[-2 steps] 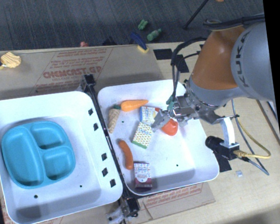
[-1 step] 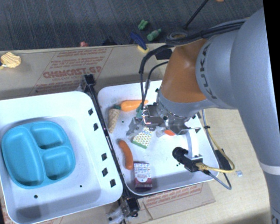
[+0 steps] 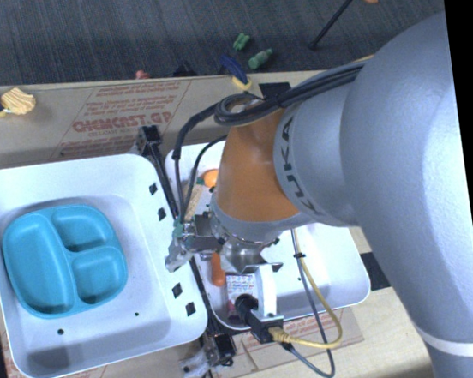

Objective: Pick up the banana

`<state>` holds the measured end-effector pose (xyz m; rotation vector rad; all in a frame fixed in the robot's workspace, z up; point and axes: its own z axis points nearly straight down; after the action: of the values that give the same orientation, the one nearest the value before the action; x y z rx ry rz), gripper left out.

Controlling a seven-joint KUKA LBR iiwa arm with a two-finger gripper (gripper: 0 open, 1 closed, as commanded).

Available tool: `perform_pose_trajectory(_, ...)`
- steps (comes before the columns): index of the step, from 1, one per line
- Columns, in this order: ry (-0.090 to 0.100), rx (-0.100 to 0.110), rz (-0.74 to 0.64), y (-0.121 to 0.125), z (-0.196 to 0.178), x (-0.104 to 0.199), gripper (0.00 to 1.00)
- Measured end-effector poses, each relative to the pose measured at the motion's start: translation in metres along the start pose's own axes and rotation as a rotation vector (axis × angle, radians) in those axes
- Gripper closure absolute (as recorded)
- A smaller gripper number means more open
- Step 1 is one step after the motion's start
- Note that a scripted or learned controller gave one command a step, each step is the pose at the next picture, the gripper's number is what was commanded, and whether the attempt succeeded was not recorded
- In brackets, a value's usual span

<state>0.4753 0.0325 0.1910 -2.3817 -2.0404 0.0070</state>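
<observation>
The big grey arm (image 3: 386, 147) is smooth and round, with a shiny orange band (image 3: 252, 177) near its end. It hangs over the right bin (image 3: 345, 275), a flat white bin with soft, rounded corners. The gripper (image 3: 193, 240) is a bumpy metal bit low by the wall between the two bins. I cannot tell if it is spread wide or pinched close. I cannot tell where the banana is, as the arm hides most of that bin. A small orange thing (image 3: 210, 179) peeks out beside the arm. In the left bin (image 3: 62, 174) lies a smooth blue tray (image 3: 56, 259) with three dips.
</observation>
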Motion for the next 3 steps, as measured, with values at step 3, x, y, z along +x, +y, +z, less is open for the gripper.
perform_pose_trajectory(3,0.000,-0.004,0.088,0.114,-0.001,-0.055,0.00)
